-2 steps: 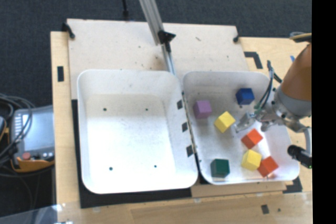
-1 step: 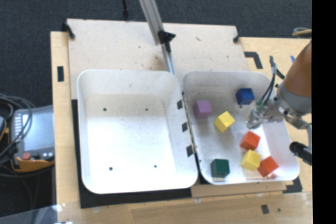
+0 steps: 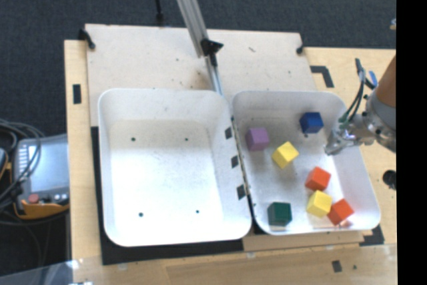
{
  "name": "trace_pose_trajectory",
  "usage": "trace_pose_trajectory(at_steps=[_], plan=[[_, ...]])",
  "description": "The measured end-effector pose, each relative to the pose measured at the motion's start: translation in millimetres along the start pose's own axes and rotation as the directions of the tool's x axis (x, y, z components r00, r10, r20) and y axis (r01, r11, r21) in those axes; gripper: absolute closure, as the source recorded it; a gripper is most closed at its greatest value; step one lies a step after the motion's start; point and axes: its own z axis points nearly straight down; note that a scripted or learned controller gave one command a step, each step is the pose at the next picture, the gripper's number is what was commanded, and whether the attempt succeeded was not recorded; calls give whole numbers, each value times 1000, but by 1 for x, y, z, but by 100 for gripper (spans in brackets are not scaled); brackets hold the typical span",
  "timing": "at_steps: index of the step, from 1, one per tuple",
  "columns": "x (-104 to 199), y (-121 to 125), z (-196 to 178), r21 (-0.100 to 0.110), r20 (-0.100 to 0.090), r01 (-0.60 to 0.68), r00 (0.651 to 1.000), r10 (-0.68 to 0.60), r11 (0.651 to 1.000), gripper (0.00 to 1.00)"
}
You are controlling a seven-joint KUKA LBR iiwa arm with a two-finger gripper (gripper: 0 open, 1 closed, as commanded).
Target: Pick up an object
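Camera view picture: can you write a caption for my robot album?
The end effector hovers over the right bin of seven coloured blocks, beside the blue block.

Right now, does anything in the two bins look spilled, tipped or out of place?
Nothing stands out. All seven blocks sit inside the right bin, loosely scattered at varied angles, none over a rim. The gripper hangs at that bin's right side near the blue block.

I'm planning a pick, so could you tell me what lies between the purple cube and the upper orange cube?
In the camera view, a yellow cube lies between the purple cube and the upper orange cube.
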Motion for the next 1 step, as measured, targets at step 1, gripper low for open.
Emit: trace_pose_trajectory(at_steps=[1], plan=[[-1,4,-65,-3,1,8,1000,-8,1000,100]])
